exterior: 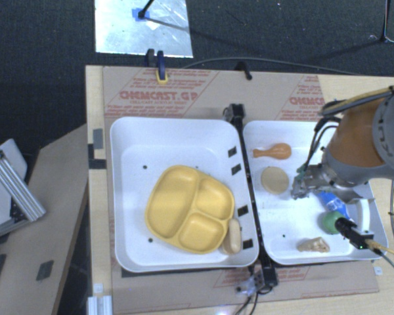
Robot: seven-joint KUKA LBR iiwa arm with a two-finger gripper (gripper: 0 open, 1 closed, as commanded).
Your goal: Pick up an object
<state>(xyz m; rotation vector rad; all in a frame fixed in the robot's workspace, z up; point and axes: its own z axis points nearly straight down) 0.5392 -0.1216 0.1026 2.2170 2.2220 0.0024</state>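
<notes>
Hand point(300, 188) sits low in the right bin point(279, 253), just beside the tan disc point(274, 179); can't tell its grip state. Disc lies flat near the divider, looks light, stiff, smooth — likely needs an edge-to-edge pinch.

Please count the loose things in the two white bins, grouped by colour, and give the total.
Yellow: 1, the divided plate
Orange: 1, the drumstick-shaped toy
Beige or tan: 3, the round disc, the small piece, the lumpy piece
Blue: 1, the blue item
Green: 1, the green ball
Total: 7
</notes>
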